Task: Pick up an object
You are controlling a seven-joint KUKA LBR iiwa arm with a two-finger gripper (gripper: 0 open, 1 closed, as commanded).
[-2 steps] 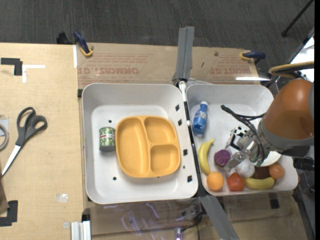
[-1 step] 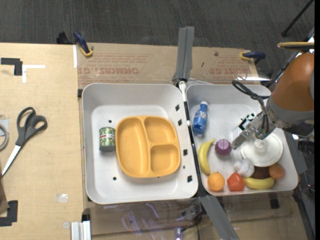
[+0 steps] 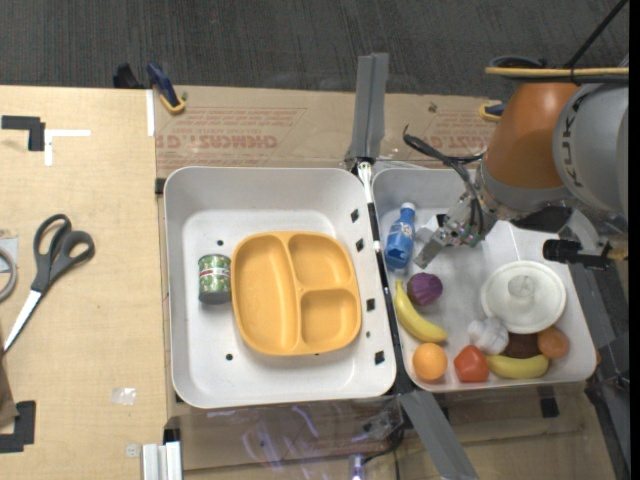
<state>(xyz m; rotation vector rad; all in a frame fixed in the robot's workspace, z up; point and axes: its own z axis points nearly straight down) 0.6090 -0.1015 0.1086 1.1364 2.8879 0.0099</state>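
Over the right bin [image 3: 580, 373], my end effector [image 3: 452, 236] hangs beside the blue bottle [image 3: 400, 236], above the purple fruit [image 3: 425, 289]; finger spread I cannot tell. Nothing visibly gripped. Pick judged not yet done: descent, closing, lift remain.

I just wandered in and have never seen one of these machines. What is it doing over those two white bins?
A grey and orange robot arm reaches in over the right bin, which holds toy food: a blue bottle, a purple fruit, bananas, an orange and a white lidded pot. Its tool hangs just right of the bottle, holding nothing I can see. The left bin holds a yellow divided tray and a small green can.
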